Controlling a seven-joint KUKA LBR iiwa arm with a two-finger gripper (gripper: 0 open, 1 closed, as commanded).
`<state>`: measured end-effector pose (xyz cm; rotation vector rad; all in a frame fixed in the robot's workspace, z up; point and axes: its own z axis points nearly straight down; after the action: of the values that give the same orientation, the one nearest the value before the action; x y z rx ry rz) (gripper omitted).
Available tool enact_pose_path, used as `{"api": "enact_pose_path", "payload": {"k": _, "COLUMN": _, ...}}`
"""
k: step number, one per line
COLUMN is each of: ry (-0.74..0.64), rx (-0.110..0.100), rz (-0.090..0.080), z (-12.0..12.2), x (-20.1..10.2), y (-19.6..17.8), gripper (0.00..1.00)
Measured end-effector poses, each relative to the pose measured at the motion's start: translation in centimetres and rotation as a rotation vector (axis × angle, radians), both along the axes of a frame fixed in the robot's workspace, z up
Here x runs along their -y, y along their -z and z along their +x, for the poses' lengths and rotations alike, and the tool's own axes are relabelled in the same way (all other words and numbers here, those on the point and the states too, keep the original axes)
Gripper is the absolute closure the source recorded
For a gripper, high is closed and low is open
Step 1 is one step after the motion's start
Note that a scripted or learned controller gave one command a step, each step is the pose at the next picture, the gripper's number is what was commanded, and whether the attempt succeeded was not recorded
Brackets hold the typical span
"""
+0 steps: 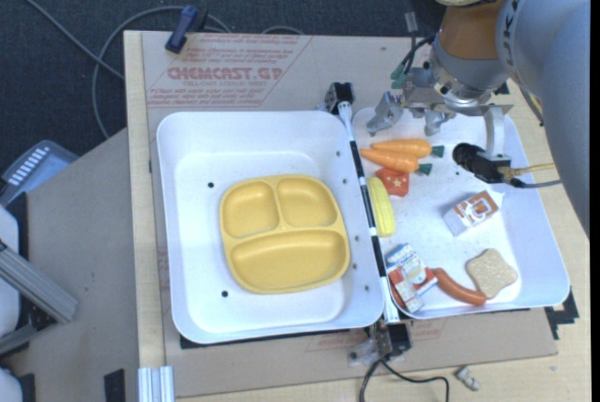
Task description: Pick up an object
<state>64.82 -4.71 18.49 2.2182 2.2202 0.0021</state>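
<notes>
Hanging over the far end of the right bin (527,231), the gripper (410,119) has its two grey fingers (382,116) spread apart, and nothing is between them. The orange carrot (398,151) lies just below the fingers, on the bin floor, with its thin point toward the wall that the two bins share and its green end toward the right; I cannot tell if the fingers touch it, but they do not close on it. Next to the carrot, on the nearer side, there is a small red piece (396,184), and beside it a yellow corn cob (381,205) lies along the shared wall. More to the right, a small white and orange box (471,212) stands apart from them. At the near end of this bin I see a slice of bread (492,271), a reddish sausage (457,287) just beside it, and a white packet with red and blue print (407,265) that touches the sausage's left end. The left bin (187,152) holds a yellow plate with three compartments (283,232), lying flat in the middle. Both bins rest on a brown cardboard sheet with red letters (225,72).
</notes>
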Motion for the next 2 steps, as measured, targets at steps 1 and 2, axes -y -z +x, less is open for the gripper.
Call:
{"api": "enact_pose_path", "payload": {"k": 1, "ry": 0.001, "rx": 0.0, "rz": -0.001, "z": 1.9, "x": 3.6, "y": 0.0, "gripper": 0.0}}
{"api": "enact_pose_path", "payload": {"k": 2, "ry": -0.001, "rx": -0.004, "rz": 0.002, "z": 1.8, "x": -0.6, "y": 0.0, "gripper": 0.0}}
